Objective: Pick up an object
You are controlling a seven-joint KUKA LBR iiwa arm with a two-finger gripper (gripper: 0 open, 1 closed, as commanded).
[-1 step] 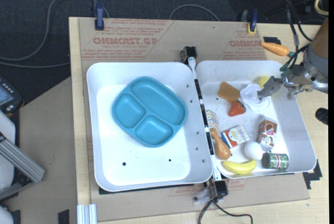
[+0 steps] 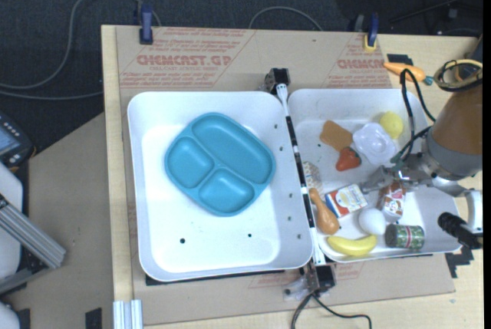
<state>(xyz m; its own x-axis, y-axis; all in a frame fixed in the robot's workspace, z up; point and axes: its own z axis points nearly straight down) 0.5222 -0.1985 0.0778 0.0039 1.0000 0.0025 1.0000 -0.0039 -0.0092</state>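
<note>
My gripper (image 2: 390, 179) hangs low over the middle of the right bin (image 2: 430, 247), reaching in from the right under the orange band. Just below it lies a small red and white pack (image 2: 393, 203). Around it are a clear crumpled plastic cup (image 2: 371, 142), a yellow lemon (image 2: 392, 123), a red pepper (image 2: 348, 159), a brown block (image 2: 335, 134), a white and red carton (image 2: 349, 200), a white egg (image 2: 372, 222), a banana (image 2: 352, 245), a carrot (image 2: 323, 212) and a dark can (image 2: 404, 235). I see nothing held in the gripper.
The left bin (image 2: 153, 235) holds a blue divided plate (image 2: 219, 162). A black-clipped divider (image 2: 295, 159) runs between the two bins. Cables and an orange-handled tool (image 2: 406, 71) lie at the bench's back right.
</note>
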